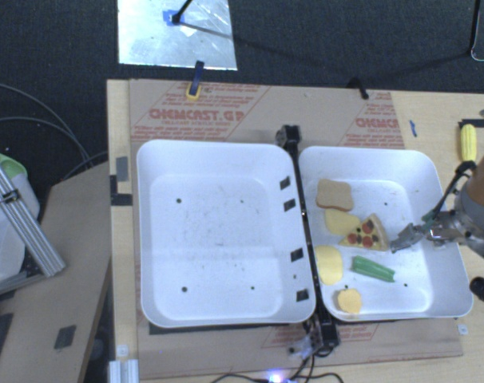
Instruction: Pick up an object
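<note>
The right bin holds several toy foods. A tan bread slice lies at its back left, with a pale yellow piece just in front of it. A pizza slice with red toppings sits near the middle. Nearer the front lie a yellow oval piece, a green bean pod and a small round yellow piece. My gripper reaches in from the right, low over the bin floor. Its tip is just right of the pizza slice, and nothing is visibly held.
The left bin stands beside the right one, with black clips along the shared divider. A yellow-handled tool lies on the cardboard at the far right. A metal sheet lies behind the bench.
</note>
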You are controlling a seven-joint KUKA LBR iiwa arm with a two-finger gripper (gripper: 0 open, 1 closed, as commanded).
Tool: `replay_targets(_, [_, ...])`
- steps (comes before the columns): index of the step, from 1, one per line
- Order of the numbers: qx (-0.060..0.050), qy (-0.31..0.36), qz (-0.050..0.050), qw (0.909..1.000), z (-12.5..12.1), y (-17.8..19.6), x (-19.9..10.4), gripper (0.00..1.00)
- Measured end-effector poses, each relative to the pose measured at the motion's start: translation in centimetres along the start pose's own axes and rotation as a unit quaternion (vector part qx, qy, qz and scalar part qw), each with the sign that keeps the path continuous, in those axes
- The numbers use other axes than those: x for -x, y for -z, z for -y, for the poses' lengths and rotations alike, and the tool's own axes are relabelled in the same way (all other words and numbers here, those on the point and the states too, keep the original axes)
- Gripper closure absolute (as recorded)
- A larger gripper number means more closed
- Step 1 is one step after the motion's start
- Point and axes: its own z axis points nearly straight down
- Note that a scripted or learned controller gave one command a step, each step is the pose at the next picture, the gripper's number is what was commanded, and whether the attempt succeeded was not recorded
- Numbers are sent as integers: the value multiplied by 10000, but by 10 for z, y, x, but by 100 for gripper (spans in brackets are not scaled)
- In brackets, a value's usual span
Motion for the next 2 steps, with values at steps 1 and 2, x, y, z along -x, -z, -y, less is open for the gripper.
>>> replay_targets(1, [-24, 42, -28, 10000, 15, -54, -73, 0])
replay_targets(2, [7, 30, -10, 10000, -34, -52, -76, 0])
